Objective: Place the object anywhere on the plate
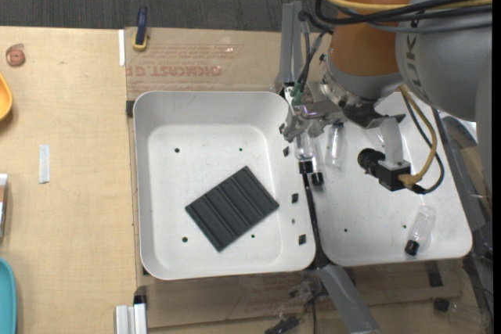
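**While the arm hangs over the seam, the vial lies well apart**

Though the grey arm [438, 27] fills the far right corner of the scene, its pincer [307, 156] sits low over the inner edge of the right bin [368, 223], just beside the wall shared with the left bin [156, 102]. Both bins rest on the bench [70, 113]. Whether the pincer is clenched or released I cannot tell; cables and glare clutter that spot.

A dark ribbed slab [232, 207], likely the plate, lies tilted on the left bin's floor, nearer its front edge.

The likely object, a small clear vial [418, 232] with a dark cap, lies on its side near the right bin's front right corner, well apart from the pincer. It looks light, stiff, smooth and apt to roll, so a grip across the barrel's middle seems safest.
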`<state>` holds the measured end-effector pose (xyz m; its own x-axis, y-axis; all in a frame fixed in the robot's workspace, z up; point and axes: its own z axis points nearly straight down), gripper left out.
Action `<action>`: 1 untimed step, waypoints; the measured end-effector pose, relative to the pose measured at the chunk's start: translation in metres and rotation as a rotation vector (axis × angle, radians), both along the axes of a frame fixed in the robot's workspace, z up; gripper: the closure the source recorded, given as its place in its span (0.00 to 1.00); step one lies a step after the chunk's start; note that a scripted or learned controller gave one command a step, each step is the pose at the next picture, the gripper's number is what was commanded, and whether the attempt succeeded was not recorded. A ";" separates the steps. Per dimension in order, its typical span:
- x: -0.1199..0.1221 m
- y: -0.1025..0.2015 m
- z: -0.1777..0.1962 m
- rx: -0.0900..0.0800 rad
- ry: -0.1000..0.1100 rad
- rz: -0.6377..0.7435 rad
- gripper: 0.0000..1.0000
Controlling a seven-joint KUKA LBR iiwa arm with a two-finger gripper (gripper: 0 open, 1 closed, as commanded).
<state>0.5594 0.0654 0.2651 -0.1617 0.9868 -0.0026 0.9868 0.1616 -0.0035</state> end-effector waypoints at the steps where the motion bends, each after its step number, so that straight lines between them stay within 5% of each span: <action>1: -0.053 -0.017 -0.042 0.002 0.001 0.218 1.00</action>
<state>0.5069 0.0483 0.2234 -0.3711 0.9286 -0.0003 0.9286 0.3711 -0.0040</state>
